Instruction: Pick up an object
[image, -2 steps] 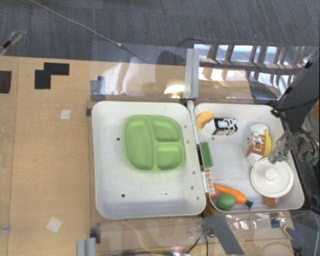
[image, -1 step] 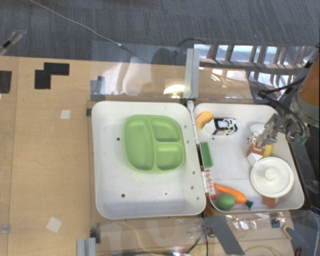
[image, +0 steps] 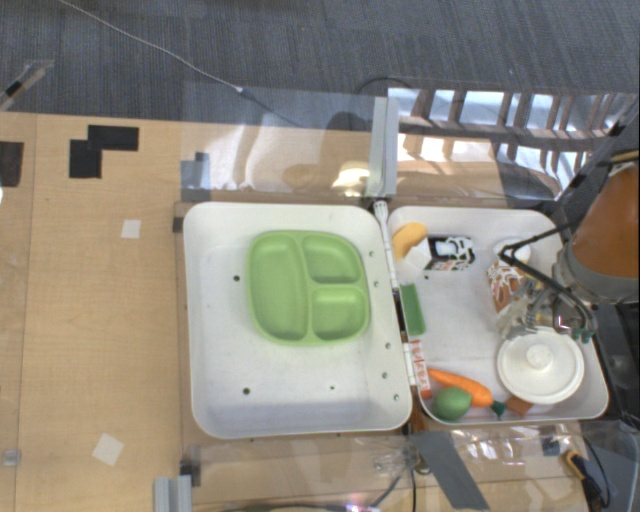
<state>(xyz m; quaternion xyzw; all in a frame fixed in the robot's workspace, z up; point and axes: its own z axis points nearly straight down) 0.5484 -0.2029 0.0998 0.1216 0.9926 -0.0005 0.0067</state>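
Observation:
The right bin (image: 460, 325) holds several small objects. A yellow banana-like piece (image: 408, 240) and a black-and-white object (image: 450, 252) lie at its far left. A green block (image: 411, 309) rests along the left wall. An orange carrot (image: 461, 382) and a green round fruit (image: 452, 403) sit at the near edge. A white round bowl (image: 540, 367) stands at the near right, and a red-and-white patterned packet (image: 505, 286) lies behind it. My gripper (image: 545, 315) hangs low over the right side of this bin, between the packet and the bowl.
The left bin (image: 215, 400) carries a green divided plate (image: 307, 286). The grey arm with its orange band (image: 605, 235) covers the right bin's far right corner. A metal divider post (image: 380, 150) stands behind the bins.

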